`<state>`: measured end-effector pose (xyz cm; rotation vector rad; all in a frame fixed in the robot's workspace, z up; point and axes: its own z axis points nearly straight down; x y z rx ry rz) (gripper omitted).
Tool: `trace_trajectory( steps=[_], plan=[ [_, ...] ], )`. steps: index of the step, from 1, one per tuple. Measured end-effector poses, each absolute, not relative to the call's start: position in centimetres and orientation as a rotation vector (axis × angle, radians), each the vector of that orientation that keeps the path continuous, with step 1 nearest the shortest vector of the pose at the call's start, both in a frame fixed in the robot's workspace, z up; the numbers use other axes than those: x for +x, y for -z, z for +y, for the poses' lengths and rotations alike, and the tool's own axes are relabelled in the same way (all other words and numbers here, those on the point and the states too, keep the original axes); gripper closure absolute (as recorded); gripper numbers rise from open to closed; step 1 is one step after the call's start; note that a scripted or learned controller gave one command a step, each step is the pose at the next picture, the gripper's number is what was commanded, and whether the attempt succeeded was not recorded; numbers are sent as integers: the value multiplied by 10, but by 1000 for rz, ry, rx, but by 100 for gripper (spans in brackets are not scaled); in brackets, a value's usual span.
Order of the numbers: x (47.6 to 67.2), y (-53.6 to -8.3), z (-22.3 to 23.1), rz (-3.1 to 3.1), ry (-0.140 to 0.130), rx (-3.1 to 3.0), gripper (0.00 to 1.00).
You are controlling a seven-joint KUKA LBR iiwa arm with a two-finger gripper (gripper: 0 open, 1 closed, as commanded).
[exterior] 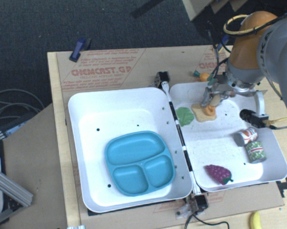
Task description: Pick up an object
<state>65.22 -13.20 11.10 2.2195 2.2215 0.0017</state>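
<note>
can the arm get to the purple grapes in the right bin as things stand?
Probably yes. The grapes lie alone near the right bin's front wall, nothing on or against them. The end effector sits over the tan piece at the far end.

Both white bins [86, 140] – smooth, slightly glossy plastic. Blue divided plate [139, 161] – matt plastic. Board [106, 70] under the bins looks like brown paper-faced sheet, red print. Small can [255, 150] has a shiny metal end, paper-like label. Floor carpet [29, 26] dark, rough weave.
</note>
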Motion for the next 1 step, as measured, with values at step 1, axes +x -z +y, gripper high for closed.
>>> trace_trajectory(
  steps=[1],
  plan=[
    [588, -185, -81, 2223, -1, 2221, 100]
  ],
)
